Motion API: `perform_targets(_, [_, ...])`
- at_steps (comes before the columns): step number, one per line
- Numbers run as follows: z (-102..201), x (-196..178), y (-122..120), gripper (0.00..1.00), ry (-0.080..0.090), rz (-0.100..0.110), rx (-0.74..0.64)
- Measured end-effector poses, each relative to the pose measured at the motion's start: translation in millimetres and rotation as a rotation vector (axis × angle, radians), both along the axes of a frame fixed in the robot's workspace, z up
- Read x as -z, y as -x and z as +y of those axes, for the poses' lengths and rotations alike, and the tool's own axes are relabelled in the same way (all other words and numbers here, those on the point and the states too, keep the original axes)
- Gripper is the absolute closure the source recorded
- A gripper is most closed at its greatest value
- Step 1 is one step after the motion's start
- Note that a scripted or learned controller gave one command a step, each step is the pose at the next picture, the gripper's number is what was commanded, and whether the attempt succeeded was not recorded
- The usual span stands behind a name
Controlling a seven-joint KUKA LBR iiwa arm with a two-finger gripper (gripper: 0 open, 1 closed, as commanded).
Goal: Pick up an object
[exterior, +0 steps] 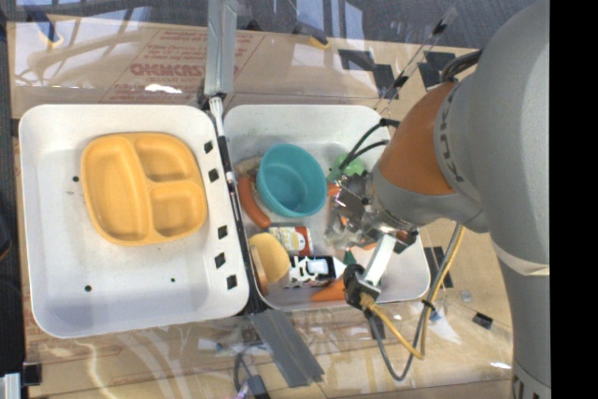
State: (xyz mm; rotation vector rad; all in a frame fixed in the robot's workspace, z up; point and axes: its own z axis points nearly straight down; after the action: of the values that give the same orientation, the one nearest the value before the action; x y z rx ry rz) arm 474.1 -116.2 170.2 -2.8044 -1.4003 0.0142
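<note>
Where arm overhangs, bin half-hidden

The grey arm comes in from the right, bulky and close to the camera, its orange band just above the wrist. The wrist bends down and to the left, with the gripper lowered beneath it; cables loop along and below the wrist
</note>
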Motion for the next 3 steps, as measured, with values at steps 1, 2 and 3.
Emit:
perform_targets(1, [22,71,-54,0.0,0.002,-0.021,-0.078])
perform_targets(2, [15,80,-122,0.0,0.001,-0.004,0.204])
perform_targets(3, [19,72,-121,1.0,-0.002,0.006,0.192])
